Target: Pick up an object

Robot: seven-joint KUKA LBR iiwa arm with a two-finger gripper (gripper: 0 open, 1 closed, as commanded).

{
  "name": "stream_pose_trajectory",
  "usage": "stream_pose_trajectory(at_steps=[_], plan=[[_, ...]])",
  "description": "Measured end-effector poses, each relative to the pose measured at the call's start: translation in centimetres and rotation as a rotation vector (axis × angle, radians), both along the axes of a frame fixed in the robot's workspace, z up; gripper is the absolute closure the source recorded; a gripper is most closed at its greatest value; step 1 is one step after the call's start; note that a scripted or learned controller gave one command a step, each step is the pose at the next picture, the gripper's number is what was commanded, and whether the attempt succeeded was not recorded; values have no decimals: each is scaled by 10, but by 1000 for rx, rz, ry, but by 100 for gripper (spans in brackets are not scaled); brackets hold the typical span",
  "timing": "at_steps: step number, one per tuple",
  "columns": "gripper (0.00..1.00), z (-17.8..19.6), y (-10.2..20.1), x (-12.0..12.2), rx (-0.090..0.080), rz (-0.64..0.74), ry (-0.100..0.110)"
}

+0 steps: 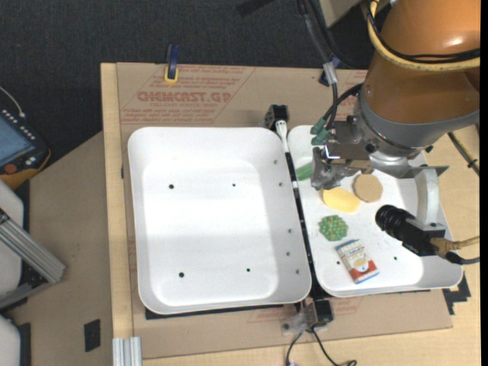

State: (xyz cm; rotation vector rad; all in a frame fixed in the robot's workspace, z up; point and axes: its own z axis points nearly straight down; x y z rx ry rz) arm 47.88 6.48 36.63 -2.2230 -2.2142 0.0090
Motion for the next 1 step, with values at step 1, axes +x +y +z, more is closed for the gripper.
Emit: stream_pose_trajectory(at_steps=[1], plan=[[100, 18, 37, 1, 3, 8, -11]])
